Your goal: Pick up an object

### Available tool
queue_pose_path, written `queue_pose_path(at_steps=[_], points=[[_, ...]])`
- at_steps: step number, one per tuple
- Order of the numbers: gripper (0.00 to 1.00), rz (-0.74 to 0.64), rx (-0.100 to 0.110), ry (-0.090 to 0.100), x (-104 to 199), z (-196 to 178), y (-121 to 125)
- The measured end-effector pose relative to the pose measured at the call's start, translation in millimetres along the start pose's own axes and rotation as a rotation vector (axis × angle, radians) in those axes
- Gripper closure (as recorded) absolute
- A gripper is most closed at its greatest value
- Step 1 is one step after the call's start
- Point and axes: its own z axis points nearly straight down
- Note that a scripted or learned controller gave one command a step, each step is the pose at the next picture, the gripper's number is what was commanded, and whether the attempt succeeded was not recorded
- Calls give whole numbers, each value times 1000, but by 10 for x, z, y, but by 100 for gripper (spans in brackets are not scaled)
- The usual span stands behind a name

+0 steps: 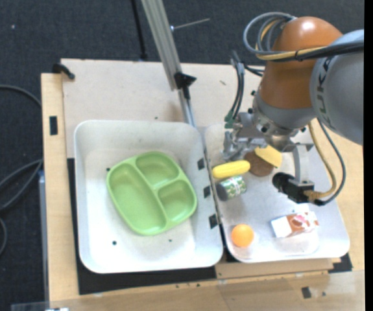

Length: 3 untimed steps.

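Left bin (89,238): we see a green divided plate (152,192) lying flat in it.
Right bin (332,235): we see a yellow banana (230,169) near its left wall, a small green can (232,187) just below it, an orange ball (242,235) at the front, and a white carton (294,225) to the ball's right.
Gripper (238,141): low over the right bin's back, just above the banana; a yellow and brown thing (264,161) sits beside it.
Fingers: we cannot tell whether they are apart or together.
Desk (108,89): pale board under both bins.

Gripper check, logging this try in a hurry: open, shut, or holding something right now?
Gripper: cannot be told; it sits low in the right bin, just above the banana.
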Motion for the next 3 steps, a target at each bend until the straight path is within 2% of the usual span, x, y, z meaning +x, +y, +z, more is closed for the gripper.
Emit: queue_pose_path(at_steps=[2,3], points=[[100,1,1,-1,874,246,243],[0,1,0,-2,867,243,244]])
